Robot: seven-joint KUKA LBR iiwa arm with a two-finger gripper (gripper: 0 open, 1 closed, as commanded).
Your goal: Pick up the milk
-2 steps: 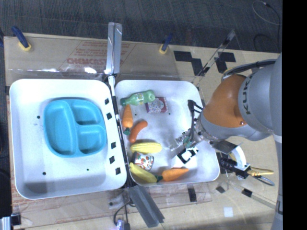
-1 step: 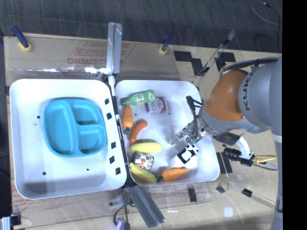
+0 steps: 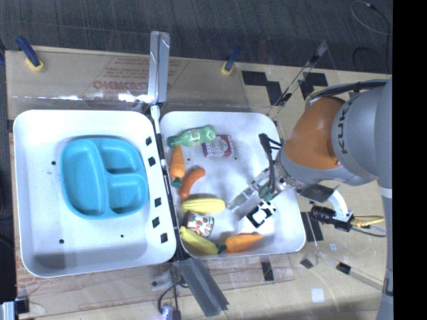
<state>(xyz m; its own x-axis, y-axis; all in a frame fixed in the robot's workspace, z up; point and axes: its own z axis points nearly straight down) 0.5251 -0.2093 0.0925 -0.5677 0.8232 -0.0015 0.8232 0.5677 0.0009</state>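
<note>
End effector [image 3: 248, 195] hovers beside banana [image 3: 203, 205] and carrot [image 3: 244, 241].

The scene is being lit evenly and fairly brightly from overhead, with a cool, slightly bluish cast. The white bins [image 3: 40, 179] are being rendered close to overexposed, and detail on their walls is being washed out. Soft shadows are being thrown just beside the small items in the right bin [image 3: 293, 239]. A dull sheen is being caught on the orange band [image 3: 317, 139] of the arm. The dark floor [image 3: 200, 12] at the top is being left dim. Fine detail is being softened throughout by low resolution and mild blur.
</note>
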